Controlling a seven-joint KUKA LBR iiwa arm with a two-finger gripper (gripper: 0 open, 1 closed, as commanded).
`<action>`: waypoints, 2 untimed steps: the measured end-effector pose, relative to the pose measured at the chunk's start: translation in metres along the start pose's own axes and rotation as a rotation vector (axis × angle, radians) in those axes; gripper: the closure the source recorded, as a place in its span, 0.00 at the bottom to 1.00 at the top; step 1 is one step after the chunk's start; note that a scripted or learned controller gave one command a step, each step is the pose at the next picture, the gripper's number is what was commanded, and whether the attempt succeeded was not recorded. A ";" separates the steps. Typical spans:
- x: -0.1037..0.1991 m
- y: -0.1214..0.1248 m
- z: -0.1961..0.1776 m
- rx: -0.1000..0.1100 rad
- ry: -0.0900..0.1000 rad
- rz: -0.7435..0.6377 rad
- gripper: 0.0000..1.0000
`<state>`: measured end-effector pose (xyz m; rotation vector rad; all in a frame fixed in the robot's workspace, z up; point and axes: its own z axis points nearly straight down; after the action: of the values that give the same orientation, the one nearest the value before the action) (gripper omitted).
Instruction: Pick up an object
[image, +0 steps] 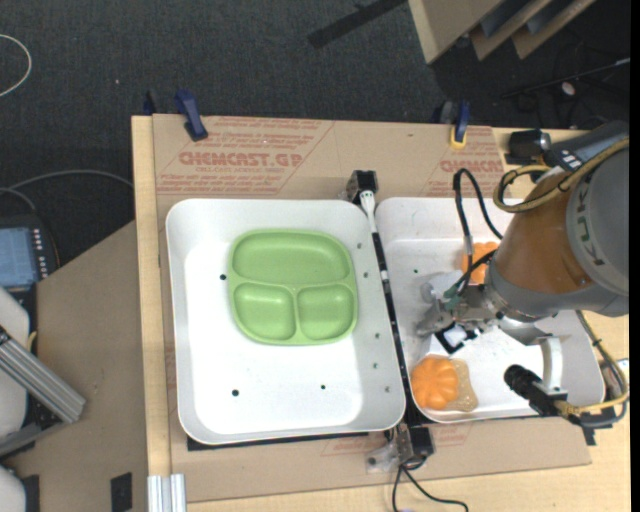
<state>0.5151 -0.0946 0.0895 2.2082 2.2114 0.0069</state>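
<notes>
The gripper (447, 322) is held low in the right bin (420, 225), just above the orange pumpkin (438, 384), ready for a grab, but the jaws' state cannot be told.

Orange pumpkin-like object (440, 383) sits lower left in right bin (420, 225); second orange item (480, 258) further up, half hidden.

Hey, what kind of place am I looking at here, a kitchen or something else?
Most likely a robotics lab test bench, not a kitchen: a grey-and-orange robot arm reaches over two white bins on a cardboard-topped bench held by clamps, with loose cables around.
</notes>
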 end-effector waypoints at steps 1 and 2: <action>-0.009 0.054 0.005 0.010 0.007 -0.001 0.00; -0.011 0.003 0.005 0.016 0.009 0.004 0.00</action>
<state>0.5184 -0.1056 0.0850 2.2253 2.2199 -0.0006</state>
